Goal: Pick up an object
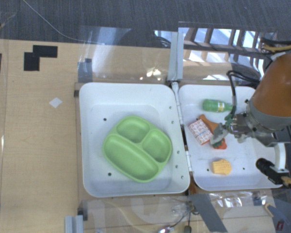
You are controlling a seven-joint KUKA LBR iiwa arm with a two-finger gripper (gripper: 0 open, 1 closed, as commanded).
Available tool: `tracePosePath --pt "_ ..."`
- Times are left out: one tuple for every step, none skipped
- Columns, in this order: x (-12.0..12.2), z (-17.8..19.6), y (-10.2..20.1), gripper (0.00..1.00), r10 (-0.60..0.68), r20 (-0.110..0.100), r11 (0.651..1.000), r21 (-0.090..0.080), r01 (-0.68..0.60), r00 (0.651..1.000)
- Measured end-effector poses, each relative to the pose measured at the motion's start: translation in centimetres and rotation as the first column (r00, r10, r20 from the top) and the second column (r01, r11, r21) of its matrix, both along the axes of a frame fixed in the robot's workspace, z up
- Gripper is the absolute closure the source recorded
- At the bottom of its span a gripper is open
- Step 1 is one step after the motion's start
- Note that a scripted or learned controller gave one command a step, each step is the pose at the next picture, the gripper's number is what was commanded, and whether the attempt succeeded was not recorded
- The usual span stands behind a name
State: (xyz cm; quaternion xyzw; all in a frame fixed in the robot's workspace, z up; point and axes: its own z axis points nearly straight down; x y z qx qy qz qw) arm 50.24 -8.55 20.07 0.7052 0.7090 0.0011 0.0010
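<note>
1. The left bin (87, 130) holds a green divided plate (138, 148) at its centre, with bare white floor on every side.
2. The right bin (242, 176) has free floor toward 6 o'clock.
3. The gripper (219, 139) hangs over the orange item (216, 131); I cannot tell its opening.
4. The patterned packet (200, 131) lies at its 9 o'clock, the green bottle (214, 105) at 12, and the yellow piece (221, 167) at 6.

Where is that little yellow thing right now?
The yellow object lies in the right bin, near its front edge, below the gripper and the red-patterned packet.
</note>
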Motion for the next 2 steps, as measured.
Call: tracePosePath --pt "2.3 -10.3 -0.8 0.0 -0.08 0.002 0.997 0.001 0.08 0.997" --pt "-0.7 -10.7 -2.3 0.0 0.105 0.024 0.994 -0.004 -0.105 0.994"
